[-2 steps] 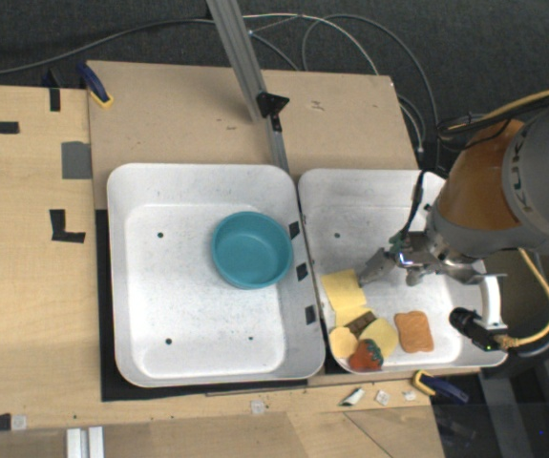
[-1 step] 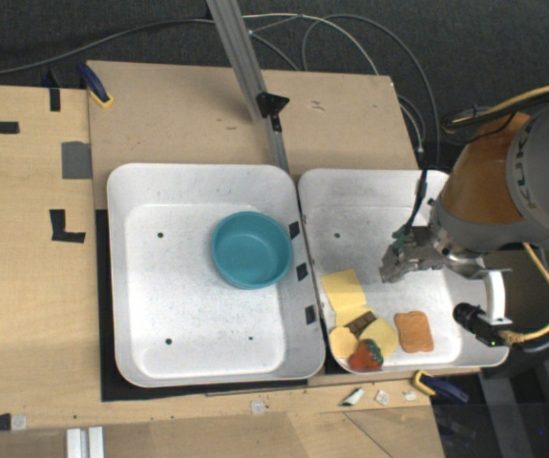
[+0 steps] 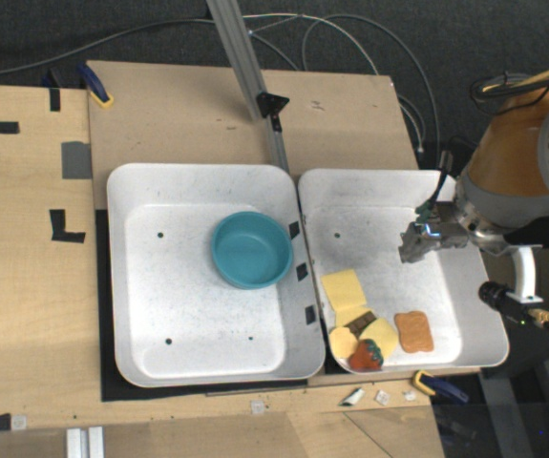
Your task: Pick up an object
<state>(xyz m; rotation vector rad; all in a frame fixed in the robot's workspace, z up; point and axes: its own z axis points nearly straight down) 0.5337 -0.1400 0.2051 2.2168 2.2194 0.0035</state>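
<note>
Nearest the camera, along the front edge of the right bin (image 3: 465, 351), lie a small red and green toy (image 3: 365, 355), a yellow block (image 3: 380, 333) touching it, and an orange sponge-like piece (image 3: 413, 331) just beside. Behind them a pale yellow square (image 3: 344, 292) rests by the bin's left wall. Farther back, the gripper (image 3: 414, 246) hangs over the bare floor of that bin, apart from every object; whether it is spread or closed cannot be told. A teal bowl (image 3: 251, 248) sits upright in the left bin (image 3: 140, 284).
</note>
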